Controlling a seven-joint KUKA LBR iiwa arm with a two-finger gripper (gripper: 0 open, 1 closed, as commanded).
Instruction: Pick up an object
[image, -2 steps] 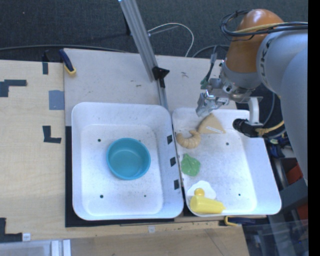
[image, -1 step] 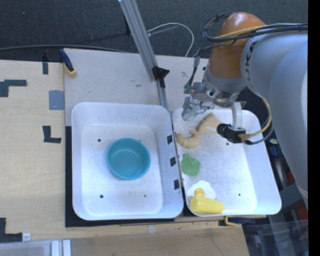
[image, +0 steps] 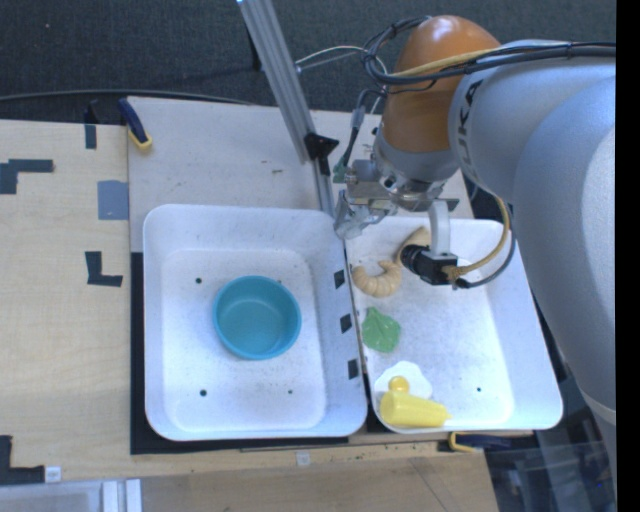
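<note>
Gripper (image: 352, 222): over right bin's (image: 500, 400) far-left corner; finger state unclear
Croissant (image: 378, 279): tan, curved; just below it
Bowl (image: 258, 317): round, blue; left bin (image: 170, 400)

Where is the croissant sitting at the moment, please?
The croissant lies in the right bin, near its upper left corner, just above the green leaf and below the gripper.

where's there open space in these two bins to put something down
Left bin: bare floor all around the blue bowl, widest along its front. Right bin: open toward its right side. Crowded along its left wall, where croissant, green piece and yellow toy lie.
</note>
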